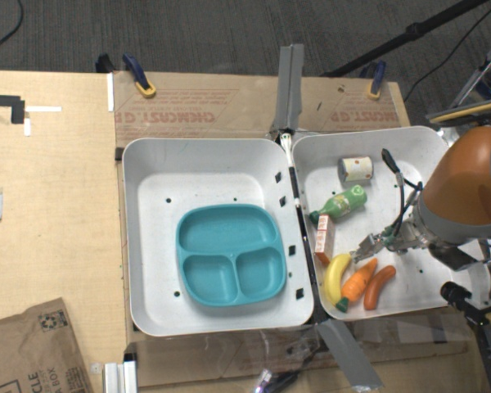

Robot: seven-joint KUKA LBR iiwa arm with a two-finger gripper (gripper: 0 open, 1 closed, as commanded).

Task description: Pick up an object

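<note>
the gripper (375, 245) hangs low in the right bin (432, 150), its tip just above the carrot (357, 283); whether it is open or closed, i cannot tell. the arm's orange band (472, 176) is partly cut off. the banana (335, 277) and sausage (378, 286) flank the carrot.

Two white bins (147, 244) sit side by side on the bench, a teal divided plate (231, 255) resting in the left one. Brown cardboard (229, 109) lies behind them, clipped by a blue-and-yellow clamp (139, 74).
</note>
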